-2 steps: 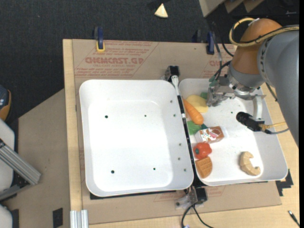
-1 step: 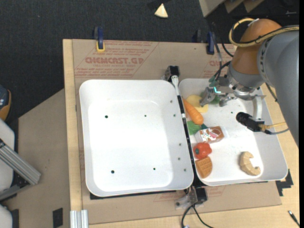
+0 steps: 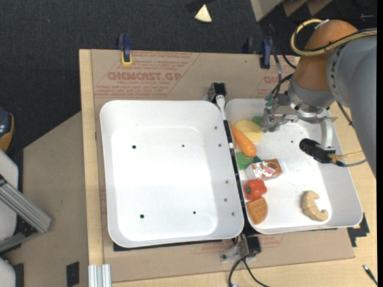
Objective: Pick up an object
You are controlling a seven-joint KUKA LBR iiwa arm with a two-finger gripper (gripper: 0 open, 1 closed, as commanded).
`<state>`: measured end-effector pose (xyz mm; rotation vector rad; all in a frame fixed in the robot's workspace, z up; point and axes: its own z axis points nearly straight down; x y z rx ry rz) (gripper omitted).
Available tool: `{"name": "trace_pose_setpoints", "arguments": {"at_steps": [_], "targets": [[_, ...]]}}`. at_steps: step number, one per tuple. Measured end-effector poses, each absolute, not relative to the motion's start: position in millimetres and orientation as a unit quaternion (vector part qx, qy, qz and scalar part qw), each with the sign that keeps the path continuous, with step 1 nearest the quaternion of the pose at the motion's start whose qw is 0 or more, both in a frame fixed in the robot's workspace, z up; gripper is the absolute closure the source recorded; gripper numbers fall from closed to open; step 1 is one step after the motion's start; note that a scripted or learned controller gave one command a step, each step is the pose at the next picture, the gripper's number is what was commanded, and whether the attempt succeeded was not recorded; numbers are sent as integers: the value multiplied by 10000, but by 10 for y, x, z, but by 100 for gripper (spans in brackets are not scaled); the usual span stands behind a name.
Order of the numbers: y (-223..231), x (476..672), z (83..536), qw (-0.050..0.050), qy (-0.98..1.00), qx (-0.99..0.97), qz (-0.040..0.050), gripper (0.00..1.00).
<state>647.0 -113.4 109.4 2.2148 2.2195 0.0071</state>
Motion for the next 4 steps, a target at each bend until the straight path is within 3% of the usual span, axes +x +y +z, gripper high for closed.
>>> {"name": "trace_pose_setpoints", "arguments": {"at_steps": [1, 2, 3, 4], "targets": [[-1133, 6468, 1088, 26, 7080, 7062, 17, 0], [-1134, 6476, 1199, 44, 7082, 7060, 27, 100], [-1132, 6473, 1191, 39, 7083, 7059, 21, 0], [-992, 6675, 866, 5, 7073, 7069, -15, 0]]}}
